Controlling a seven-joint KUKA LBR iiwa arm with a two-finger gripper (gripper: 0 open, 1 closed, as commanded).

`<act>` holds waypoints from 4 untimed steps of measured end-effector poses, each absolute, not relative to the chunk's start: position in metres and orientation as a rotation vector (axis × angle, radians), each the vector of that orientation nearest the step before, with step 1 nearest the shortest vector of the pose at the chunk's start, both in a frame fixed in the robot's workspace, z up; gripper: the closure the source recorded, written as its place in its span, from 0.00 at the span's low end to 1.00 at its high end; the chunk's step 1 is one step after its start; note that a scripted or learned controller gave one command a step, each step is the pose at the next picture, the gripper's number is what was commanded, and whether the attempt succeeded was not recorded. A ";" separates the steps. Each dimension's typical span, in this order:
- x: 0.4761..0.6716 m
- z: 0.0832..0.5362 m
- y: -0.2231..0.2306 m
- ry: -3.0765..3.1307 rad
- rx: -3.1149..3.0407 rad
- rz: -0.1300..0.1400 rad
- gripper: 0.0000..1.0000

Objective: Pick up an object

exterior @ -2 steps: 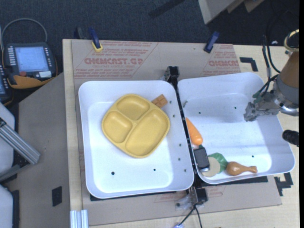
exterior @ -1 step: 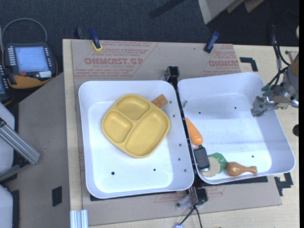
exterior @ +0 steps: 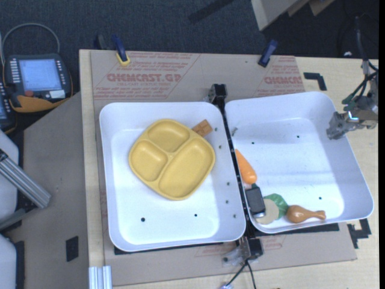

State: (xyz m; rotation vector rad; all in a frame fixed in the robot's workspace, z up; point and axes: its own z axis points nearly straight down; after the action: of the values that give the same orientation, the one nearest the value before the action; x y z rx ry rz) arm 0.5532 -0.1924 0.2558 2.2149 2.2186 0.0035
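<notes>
The right bin (exterior: 301,116) holds an orange carrot (exterior: 245,167) against its left wall. Near the bin's front left corner lie a black rectangular object (exterior: 255,200), a green and cream piece (exterior: 274,206) and a brown drumstick (exterior: 304,213). A yellow divided plate (exterior: 172,158) fills the middle of the left bin (exterior: 120,209), with a small brown block (exterior: 203,127) poking out at the plate's far right edge. My gripper (exterior: 338,126) hangs at the right bin's far right rim, well away from all these objects, with nothing seen in it.
Both bins rest on a brown cardboard sheet (exterior: 180,71) held by blue clamps (exterior: 122,52) at the back. A black bracket (exterior: 218,93) sits between the bins at the rear. A teach pendant (exterior: 37,80) lies off the bench at far left.
</notes>
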 end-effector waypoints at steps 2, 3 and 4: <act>0.560 0.247 -0.104 2.229 2.217 0.001 1.00; 0.568 0.251 -0.060 2.222 2.219 0.002 1.00; 0.569 0.237 -0.007 2.230 2.218 -0.001 1.00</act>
State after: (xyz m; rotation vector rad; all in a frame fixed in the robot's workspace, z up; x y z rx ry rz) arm 0.5686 -0.0066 0.2372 2.2179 2.2300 -0.0012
